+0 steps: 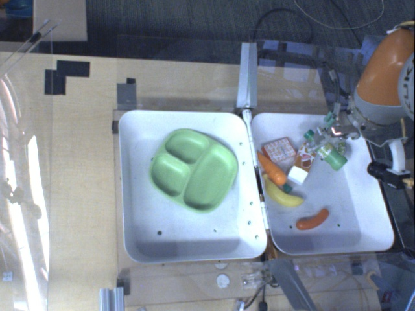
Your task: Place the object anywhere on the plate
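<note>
Camera view: pincer (332, 133), state I cannot tell, hovers just above the green bottle (334, 157). I judge it light, stiff, slippery; grip mid-body. Plate (193, 168) lies far left.

two white bins (130, 238) side by side on a pale wooden bench (71, 173); black cable (272, 17) behind.

The plate (193, 169) lies in the left bin (139, 238). In the right bin (369, 229), a carrot (271, 168) lies by the dividing wall, a banana (284, 195) just in front of it, a sausage (312, 219) nearer the front, and a bottle (332, 155) toward the back right.
</note>
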### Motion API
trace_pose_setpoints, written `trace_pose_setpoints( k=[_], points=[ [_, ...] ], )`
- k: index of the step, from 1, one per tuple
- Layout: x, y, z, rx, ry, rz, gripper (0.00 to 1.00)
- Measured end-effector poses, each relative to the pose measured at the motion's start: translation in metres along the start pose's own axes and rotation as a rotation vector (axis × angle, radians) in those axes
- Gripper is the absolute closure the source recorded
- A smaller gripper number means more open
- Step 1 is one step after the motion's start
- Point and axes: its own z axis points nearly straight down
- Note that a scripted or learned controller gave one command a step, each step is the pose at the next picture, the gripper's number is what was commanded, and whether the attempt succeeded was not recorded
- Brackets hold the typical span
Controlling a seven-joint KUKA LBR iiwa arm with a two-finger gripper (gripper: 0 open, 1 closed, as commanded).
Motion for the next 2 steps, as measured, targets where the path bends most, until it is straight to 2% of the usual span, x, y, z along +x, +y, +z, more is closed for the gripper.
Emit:
trace_pose_setpoints(
  k=[1,2],
  points=[
    [0.121,-0.002,-0.015,0.001,0.003,0.050,1.00],
    [0.191,0.022,-0.015,0.000,0.003,-0.140,1.00]
  ],
)
